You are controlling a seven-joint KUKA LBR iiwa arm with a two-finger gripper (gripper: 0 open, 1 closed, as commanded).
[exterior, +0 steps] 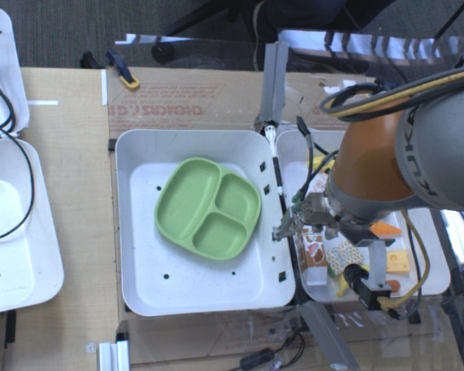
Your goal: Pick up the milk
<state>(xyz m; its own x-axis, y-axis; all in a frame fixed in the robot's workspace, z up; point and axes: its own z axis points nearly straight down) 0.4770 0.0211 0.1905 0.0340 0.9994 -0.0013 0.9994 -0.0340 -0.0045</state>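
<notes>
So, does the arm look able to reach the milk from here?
Probably yes: the arm hangs over the right bin, and what looks like the milk carton lies uncovered beside its wrist.

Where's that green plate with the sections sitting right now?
The green plate lies flat in the middle of the left white bin, seen from the overhead camera. The robot arm hangs over the neighbouring right bin, across the divider from it.

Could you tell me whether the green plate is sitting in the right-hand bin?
No, the plate lies in the left bin, while the arm hangs over the right bin.
</notes>
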